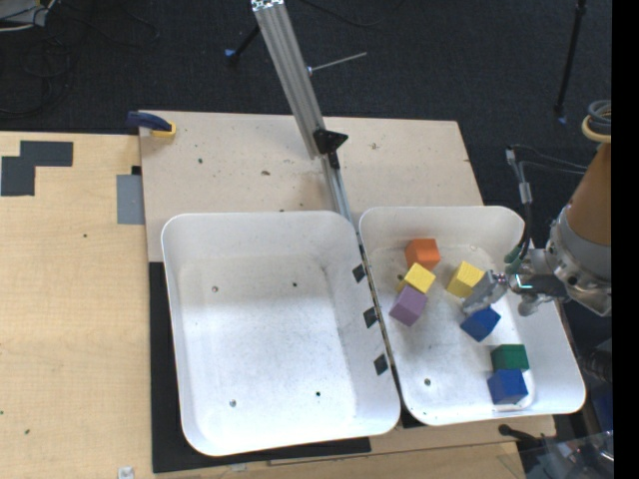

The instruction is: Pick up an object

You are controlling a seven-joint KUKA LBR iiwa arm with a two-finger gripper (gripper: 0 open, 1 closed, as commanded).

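Right bin (559,407), claw (499,289) approx. over blue cube (480,323), fingers unclear.

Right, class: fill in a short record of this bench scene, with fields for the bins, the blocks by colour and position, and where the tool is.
bins: left bin; right bin
blocks, all in right bin: orange block, two yellow blocks, purple block, blue block, green block, second blue block
touching: purple block against one yellow; green block against second blue block
tool: over right bin's right side, beside the yellow and blue blocks
held: nothing seen between its fingers
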